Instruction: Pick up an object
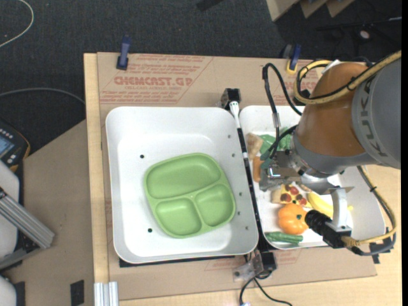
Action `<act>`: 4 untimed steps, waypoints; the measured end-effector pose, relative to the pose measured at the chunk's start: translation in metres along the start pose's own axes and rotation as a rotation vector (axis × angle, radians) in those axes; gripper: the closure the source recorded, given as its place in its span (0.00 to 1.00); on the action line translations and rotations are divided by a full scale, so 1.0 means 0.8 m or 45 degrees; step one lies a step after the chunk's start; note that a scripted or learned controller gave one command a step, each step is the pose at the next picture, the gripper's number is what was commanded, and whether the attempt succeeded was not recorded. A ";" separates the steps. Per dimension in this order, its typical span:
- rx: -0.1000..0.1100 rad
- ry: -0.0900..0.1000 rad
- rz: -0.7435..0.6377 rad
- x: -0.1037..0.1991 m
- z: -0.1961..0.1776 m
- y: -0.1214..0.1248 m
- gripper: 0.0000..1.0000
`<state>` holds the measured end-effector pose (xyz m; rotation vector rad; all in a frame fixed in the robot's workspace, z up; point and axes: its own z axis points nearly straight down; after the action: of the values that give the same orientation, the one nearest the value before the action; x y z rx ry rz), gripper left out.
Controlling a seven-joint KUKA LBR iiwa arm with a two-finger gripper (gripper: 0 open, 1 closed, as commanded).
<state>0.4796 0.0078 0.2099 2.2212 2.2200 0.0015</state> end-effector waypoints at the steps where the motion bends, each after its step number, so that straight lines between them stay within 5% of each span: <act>1: -0.002 0.000 0.001 0.000 -0.012 0.001 1.00; 2: -0.003 -0.001 0.000 0.000 -0.025 0.001 1.00; 4: -0.013 0.008 -0.015 0.193 -0.254 0.000 1.00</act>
<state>0.4797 0.1626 0.4131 2.2058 2.2311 0.0194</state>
